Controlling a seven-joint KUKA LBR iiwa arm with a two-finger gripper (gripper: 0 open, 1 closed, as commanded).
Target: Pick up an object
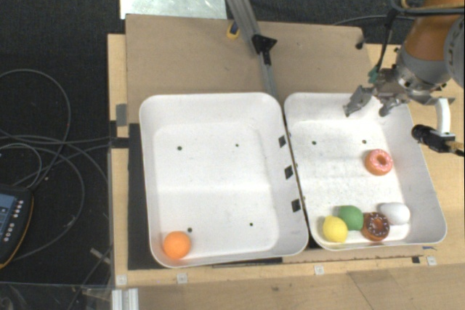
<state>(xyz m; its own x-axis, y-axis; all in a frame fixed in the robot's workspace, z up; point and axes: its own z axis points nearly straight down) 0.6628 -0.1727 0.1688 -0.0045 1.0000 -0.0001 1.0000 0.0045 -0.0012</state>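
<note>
While the gripper (370, 104) hangs over the right bin's (420, 178) far edge, I log fingers apart — nothing between — pink doughnut (378, 162) nearer.

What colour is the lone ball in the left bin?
Orange. The ball sits in the left bin's near corner, clear in the camera view.

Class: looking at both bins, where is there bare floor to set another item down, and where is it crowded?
Left bin: bare apart from the orange ball in its near-left corner. Right bin: bare between the hand and pink donut. Crowded along its near edge.
</note>
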